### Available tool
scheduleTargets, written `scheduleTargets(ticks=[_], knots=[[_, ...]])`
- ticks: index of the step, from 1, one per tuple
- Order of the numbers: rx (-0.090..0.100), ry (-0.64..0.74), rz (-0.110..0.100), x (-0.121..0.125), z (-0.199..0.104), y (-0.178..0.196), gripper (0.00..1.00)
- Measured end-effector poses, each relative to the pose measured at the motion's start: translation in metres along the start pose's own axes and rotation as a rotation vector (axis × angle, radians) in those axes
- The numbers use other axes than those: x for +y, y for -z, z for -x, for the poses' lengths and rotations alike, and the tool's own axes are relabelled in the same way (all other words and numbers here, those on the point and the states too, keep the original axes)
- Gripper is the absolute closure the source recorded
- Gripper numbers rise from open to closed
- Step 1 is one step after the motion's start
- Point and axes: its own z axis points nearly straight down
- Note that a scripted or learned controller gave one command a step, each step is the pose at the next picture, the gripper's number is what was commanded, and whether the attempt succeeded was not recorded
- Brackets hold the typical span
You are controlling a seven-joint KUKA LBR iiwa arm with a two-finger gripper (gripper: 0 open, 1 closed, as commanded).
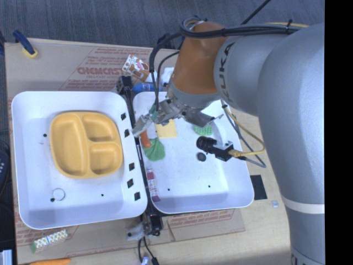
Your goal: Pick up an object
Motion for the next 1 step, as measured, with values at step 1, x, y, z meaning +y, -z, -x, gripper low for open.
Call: scheduleTargets(ticks=[1], knots=[[-0.003, 0.431, 0.002, 0.0265, 0.005, 0.0003, 0.0]])
